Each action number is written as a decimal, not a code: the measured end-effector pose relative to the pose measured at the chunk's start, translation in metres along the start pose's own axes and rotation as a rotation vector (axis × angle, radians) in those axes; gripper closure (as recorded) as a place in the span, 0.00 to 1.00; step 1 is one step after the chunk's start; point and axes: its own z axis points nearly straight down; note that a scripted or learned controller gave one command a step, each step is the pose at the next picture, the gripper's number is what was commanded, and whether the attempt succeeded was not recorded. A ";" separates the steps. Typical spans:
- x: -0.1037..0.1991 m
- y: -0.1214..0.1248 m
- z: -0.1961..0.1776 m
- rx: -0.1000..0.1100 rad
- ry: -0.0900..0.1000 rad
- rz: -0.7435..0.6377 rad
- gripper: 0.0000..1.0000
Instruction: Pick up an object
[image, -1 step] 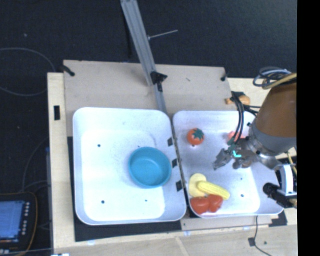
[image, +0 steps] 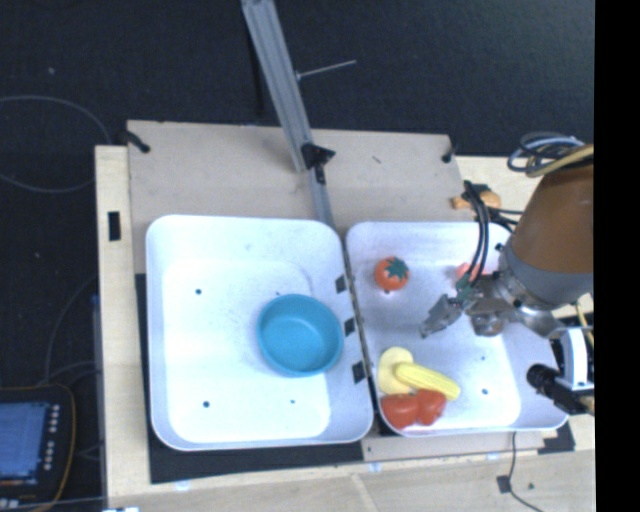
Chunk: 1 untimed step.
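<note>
— Yellow banana toy (image: 425, 377) lies against the red pepper toy (image: 413, 409), both toward the near wall of the right bin (image: 432, 244); crowded like that, a grab may slip or snag both.
— And the gripper (image: 442, 315)?
— Spread apart, grasping nothing, beyond the banana toy. The small red tomato toy (image: 391, 273) sits alone beyond it, an easier pick.

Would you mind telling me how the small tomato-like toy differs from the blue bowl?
The tomato-like toy is orange-red with a green top; the blue bowl is plain blue. The toy is much smaller than the bowl. The toy lies in the right bin, the bowl in the left bin. Both look round and sit apart from the gripper.
</note>
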 end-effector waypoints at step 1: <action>0.000 0.007 0.061 0.006 -0.003 0.007 0.00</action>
